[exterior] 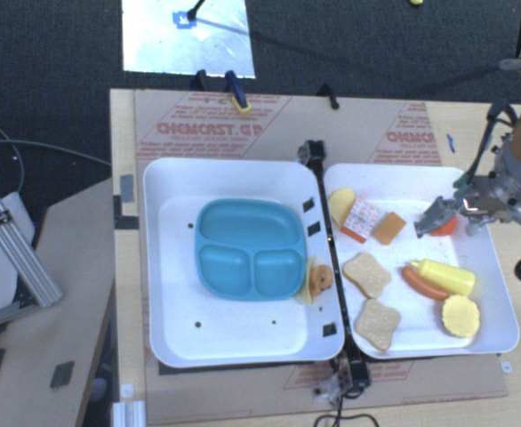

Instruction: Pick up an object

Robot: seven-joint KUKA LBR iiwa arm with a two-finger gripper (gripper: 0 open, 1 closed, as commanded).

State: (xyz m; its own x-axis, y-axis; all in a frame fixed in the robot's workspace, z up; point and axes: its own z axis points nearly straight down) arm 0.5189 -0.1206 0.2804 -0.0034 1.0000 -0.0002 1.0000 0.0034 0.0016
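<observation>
The right bin (496, 265) holds several toy foods: a yellow wedge (340, 205), a red-and-white packet (361, 219), an orange block (388, 229), two bread slices (367, 274) (378, 323), a red sausage (418, 282), a yellow bottle (447, 277) and a yellow round piece (460, 316). My gripper (436, 215) hangs low over the bin's far right part. A small red object (448, 227) peeks out right beneath it, partly covered by it. Whether the gripper touches the red object is unclear.
The left bin (167, 238) holds a blue divided plate (247, 249), with a small brown doughnut (321, 278) beside it against the dividing wall. Black clips sit along the wall between the bins (328, 238). The arm's wrist (518, 167) stands over the right bin's far right rim.
</observation>
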